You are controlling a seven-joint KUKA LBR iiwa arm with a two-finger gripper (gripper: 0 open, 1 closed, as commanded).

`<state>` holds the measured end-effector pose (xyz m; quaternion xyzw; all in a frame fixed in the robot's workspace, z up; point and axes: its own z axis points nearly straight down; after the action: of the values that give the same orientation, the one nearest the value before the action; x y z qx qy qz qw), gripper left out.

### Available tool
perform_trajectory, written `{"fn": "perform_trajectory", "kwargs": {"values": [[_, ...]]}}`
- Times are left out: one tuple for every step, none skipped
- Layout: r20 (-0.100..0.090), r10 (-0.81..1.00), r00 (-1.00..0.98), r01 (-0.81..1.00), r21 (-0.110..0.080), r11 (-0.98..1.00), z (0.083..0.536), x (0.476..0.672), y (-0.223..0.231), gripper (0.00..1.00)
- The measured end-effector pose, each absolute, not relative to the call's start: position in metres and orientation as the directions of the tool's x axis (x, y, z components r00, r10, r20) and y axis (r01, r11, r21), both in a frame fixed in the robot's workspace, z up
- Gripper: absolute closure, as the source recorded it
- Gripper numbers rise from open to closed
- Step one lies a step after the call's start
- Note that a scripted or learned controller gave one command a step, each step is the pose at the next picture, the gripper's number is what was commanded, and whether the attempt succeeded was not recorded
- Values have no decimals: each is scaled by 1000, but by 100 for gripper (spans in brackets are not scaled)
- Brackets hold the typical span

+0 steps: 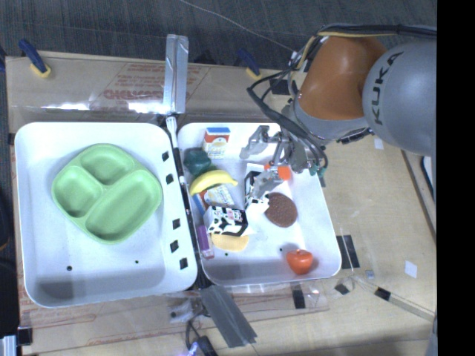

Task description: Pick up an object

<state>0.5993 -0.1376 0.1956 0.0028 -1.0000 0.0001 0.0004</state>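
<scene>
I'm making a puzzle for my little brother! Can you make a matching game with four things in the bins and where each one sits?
Things:
1. green divided plate
2. tomato
3. banana
4. small carton

Places:
A. near corner of the right bin, closest to the camera
B. far end of the right bin
C. alone in the left bin
D. right bin, beside the wall between the bins

Pairs: 1-C, 2-A, 3-D, 4-B
</scene>
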Motion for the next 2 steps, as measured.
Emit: {"fn": "perform_trajectory", "kwargs": {"values": [[0,4,-1000,4,0,1000,91,531,-149,0],[-2,68,-998,68,0,998,93,580,-121,0]]}}
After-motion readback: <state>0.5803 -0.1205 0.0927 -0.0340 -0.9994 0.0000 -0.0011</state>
